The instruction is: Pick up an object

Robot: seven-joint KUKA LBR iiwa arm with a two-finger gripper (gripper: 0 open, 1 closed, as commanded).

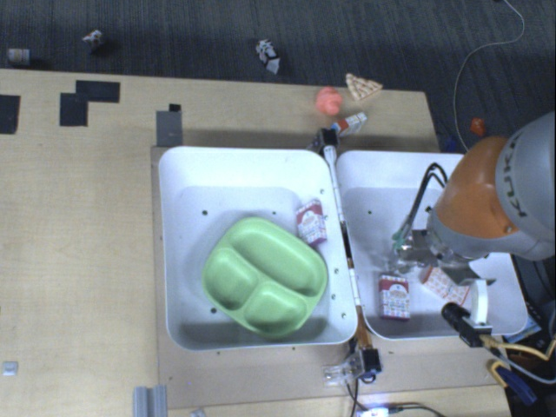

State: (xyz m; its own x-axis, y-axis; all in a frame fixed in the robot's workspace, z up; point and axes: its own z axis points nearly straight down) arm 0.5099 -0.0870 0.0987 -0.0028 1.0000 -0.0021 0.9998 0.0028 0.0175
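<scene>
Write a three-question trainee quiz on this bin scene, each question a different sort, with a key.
1. True or false: the green tray lies in the left bin.
2. Which lies nearest the arm in the right bin? A) a small red-and-white carton B) a green tray C) a pink ball
3. Fill in: the pink ball rests on the ____, outside both bins.

Key: 1 true; 2 A; 3 bench
</scene>
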